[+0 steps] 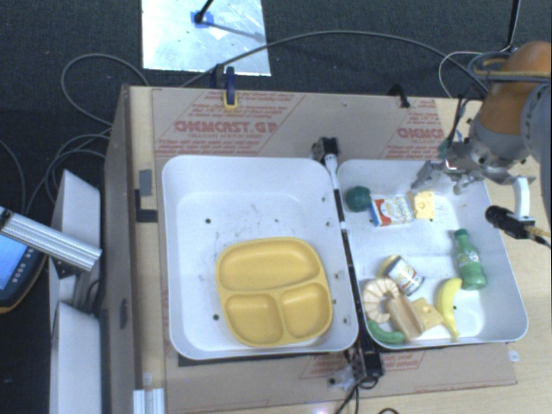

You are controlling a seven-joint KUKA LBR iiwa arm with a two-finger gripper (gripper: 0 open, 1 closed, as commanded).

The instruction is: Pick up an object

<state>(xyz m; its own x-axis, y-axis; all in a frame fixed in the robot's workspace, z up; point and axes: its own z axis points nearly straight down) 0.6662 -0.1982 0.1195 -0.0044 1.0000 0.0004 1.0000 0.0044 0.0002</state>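
Two bins: white and shallow, side by side on the bench, the left bin (185, 197) and the right bin (509, 304) meeting along a central divider.
One tray: a yellow three-compartment tray (274, 290) lay in the left bin, toward its near right corner, with nothing in its compartments.
Loose things in right bin: eight counted.
Far row: one dark green round piece (358, 199) near the divider, one small red-and-white packet (393, 210) just beside it, and one yellow cheese-like square (424, 204) next to the packet.
Right side: one green bottle (469, 258) lay on the bin floor, its cap toward the far side.
Near row: one banana (448, 305) close to the bottle's base; one small can (403, 275) tilted on its side; one tan ring-shaped piece (379, 297) touching a tan wedge-shaped block (412, 315); a green item peeked from under that cluster, too hidden to name.
Arm: one grey arm with an orange band (511, 93) reached in from the right, over the far right corner of the right bin.
Gripper (447, 178): hung above the far side of the right bin, near the cheese-like square and not touching it; fingers stood apart with nothing between them.
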